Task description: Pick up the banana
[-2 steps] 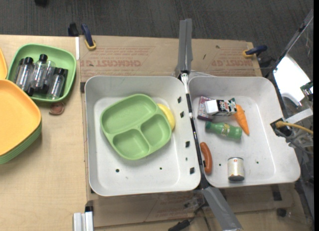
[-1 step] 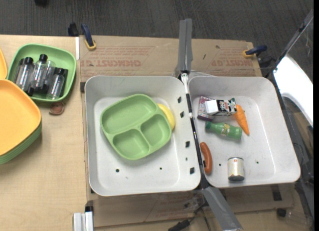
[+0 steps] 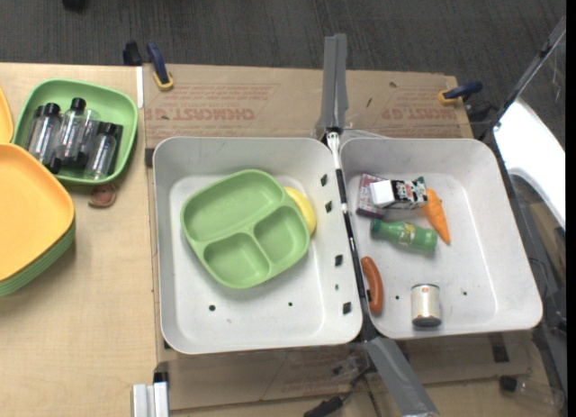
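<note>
The banana (image 3: 303,209) lies in the left bin (image 3: 243,330). It shows as a yellow curve at the right edge of a green divided plate (image 3: 245,238), which covers most of it. The plate sits tilted in the middle of that bin.
The right bin (image 3: 495,253) holds a small printed box (image 3: 392,193), an orange carrot (image 3: 436,214), a green bottle (image 3: 405,233), a red sausage-like piece (image 3: 372,284) and a small can (image 3: 426,305). On the bench at left stand a green tray of bottles (image 3: 76,131) and stacked orange plates (image 3: 27,222).
</note>
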Available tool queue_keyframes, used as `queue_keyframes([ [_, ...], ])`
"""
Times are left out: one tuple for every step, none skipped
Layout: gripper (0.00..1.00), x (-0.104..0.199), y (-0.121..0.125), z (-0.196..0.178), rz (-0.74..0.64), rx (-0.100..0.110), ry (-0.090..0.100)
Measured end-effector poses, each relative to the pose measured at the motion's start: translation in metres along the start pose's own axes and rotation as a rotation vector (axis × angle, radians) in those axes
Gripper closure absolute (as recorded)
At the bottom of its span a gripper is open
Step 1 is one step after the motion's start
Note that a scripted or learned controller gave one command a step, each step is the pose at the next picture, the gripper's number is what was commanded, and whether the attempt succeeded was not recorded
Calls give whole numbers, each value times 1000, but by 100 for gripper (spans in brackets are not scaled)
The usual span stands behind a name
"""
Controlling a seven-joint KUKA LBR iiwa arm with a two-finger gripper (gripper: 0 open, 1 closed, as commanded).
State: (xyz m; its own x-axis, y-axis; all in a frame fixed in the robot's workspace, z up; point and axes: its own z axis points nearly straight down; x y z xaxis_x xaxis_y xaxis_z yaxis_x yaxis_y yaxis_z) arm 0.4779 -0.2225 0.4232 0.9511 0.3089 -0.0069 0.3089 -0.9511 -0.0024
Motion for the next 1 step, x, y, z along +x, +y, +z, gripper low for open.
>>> queue_keyframes([
  [100, 15, -45, 24, -19, 0, 0],
])
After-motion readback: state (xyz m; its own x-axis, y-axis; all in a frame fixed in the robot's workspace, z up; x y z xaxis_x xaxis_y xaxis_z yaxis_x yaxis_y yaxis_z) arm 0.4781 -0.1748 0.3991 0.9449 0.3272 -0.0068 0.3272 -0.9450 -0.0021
